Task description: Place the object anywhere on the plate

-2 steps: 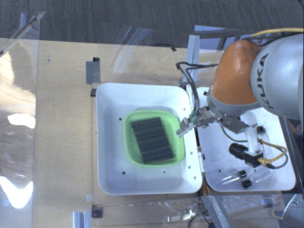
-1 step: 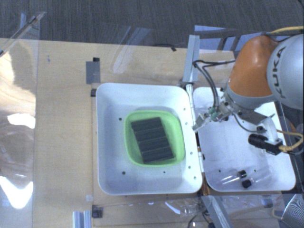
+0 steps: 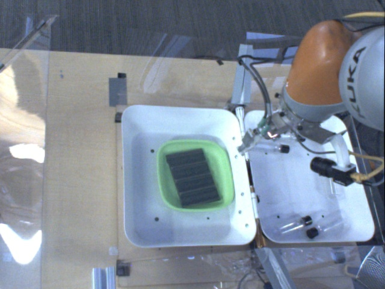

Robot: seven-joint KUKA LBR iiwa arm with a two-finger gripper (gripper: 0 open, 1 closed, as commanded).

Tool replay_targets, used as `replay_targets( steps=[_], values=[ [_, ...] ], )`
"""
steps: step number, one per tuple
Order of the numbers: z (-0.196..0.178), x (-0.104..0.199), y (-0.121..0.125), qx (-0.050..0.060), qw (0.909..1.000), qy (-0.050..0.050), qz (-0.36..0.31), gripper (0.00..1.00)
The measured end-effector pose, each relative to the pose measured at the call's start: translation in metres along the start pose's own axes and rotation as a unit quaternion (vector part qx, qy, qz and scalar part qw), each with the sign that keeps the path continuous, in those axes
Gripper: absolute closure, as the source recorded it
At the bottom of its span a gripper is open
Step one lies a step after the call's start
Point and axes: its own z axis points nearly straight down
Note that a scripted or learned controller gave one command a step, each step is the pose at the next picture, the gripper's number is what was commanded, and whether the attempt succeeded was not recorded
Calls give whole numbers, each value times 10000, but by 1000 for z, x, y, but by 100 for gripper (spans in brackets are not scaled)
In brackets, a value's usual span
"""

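Observation:
A square green plate (image 3: 224, 161) sits in the middle of the left white bin (image 3: 138, 179). A dark grey ribbed rectangular block (image 3: 191, 177) lies flat on the plate, slightly turned. The gripper (image 3: 262, 136) hangs under the grey and orange wrist (image 3: 319, 65), over the upper left corner of the right bin (image 3: 355, 221), close to the wall between the two bins. It is well apart from the block, and the wrist covers most of it.
A clear tube-like item with black caps (image 3: 308, 225) lies near the front of the right bin. A black connector and cables (image 3: 329, 168) stick out from the arm over that bin. Wooden bench surface extends to the left.

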Motion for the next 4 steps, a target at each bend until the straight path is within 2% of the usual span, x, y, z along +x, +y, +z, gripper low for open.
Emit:
replay_targets(
  steps=[1,2,3,4],
  values=[
    [-10,-32,-32,5,9994,-4,338,0],
    [-39,-123,-75,2,9982,-20,604,0],
    [-59,-165,-111,6,9946,-24,1038,0],
    [-87,-164,-145,0,9954,-30,962,0]
  ],
)
